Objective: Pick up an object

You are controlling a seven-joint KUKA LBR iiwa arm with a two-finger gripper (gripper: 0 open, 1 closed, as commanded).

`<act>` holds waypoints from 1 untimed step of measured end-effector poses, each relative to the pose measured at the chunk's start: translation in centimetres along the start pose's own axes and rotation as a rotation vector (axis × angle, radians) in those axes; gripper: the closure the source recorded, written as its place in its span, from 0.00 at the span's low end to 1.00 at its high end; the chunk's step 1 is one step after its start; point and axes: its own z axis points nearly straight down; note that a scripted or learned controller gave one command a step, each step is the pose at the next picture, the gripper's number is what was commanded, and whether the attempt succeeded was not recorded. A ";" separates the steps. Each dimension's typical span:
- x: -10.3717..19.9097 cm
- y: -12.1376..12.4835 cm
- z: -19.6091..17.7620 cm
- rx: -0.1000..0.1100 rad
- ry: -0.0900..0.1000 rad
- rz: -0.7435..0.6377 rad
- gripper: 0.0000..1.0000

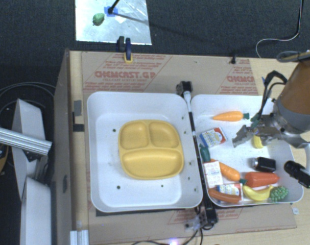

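The gripper hangs over the right bin, near its right wall; can't tell its state from up here. There's a small yellow thing right beside it, nothing visibly held. I'd say go for a loose piece like the carrot along the bin's far edge, come straight down, and skip the pile in the near right corner: banana, red pepper, green bunch. The left bin carries a yellow divided plate in its middle. Both bins sit on cardboard, cables off the left.
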 end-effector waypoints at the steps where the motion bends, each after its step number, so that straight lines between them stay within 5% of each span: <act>1: 13.4 -0.6 4.5 0.001 0.002 -0.002 0.00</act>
